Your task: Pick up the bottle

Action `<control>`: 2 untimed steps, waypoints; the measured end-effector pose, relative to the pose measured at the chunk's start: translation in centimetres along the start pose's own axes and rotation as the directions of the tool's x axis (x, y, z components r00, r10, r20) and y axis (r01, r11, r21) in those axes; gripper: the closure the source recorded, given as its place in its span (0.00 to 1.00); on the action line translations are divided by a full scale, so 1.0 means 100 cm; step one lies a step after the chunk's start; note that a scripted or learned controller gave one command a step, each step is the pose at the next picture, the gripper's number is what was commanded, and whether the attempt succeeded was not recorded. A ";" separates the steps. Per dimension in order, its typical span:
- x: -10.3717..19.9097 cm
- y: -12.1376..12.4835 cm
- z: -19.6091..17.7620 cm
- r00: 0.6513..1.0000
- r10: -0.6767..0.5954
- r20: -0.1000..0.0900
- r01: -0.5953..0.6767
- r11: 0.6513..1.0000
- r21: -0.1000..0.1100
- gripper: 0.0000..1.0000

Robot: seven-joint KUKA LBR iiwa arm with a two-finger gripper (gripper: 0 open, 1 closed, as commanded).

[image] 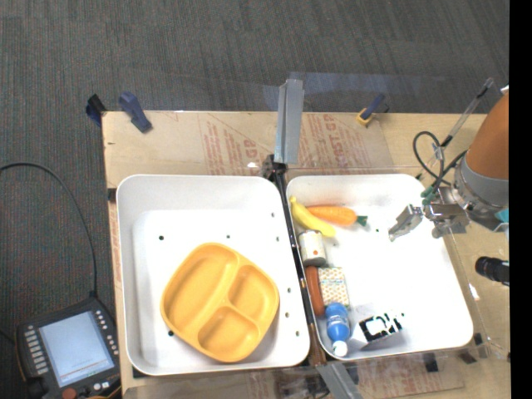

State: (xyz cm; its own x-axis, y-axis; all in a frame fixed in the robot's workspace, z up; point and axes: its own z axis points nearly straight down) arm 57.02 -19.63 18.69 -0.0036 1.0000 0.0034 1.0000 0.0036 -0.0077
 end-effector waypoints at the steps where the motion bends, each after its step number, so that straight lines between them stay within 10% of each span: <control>1: 0.055 0.038 0.055 0.992 -0.126 0.000 0.126 0.992 0.001 0.00; 2: 0.102 0.073 0.102 0.961 -0.277 0.003 0.277 0.961 -0.003 0.00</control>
State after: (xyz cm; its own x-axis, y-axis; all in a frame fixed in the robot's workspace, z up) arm 64.24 -9.38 8.44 -0.2807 0.9598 0.0019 0.9598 0.2807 -0.0032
